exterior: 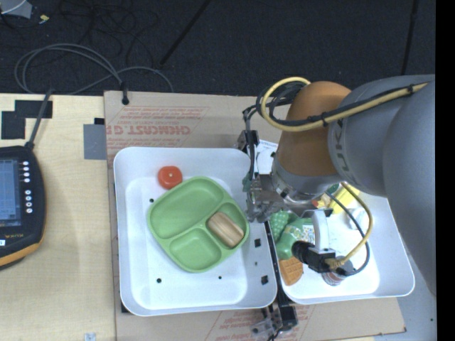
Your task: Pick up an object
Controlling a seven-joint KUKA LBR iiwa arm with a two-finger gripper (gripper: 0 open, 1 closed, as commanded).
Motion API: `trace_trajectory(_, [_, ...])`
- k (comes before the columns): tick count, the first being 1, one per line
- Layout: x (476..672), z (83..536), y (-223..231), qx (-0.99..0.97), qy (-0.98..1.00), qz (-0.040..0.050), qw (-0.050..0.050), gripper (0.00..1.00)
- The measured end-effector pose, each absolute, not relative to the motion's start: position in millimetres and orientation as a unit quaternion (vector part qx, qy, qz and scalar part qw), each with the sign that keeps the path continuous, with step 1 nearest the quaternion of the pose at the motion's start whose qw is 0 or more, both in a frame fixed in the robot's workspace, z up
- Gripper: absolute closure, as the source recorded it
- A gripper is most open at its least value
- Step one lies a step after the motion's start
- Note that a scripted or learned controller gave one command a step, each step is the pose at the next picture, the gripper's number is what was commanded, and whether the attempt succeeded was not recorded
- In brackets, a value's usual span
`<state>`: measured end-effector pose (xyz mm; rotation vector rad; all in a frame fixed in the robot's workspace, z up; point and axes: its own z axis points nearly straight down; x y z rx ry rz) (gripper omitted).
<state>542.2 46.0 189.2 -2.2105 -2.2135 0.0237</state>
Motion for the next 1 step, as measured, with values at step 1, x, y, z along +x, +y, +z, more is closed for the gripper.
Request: trace_trajectory(1, [474.9,348.6,47.5,-0.706,-0.708,-0.0049,-0.002,1.0])
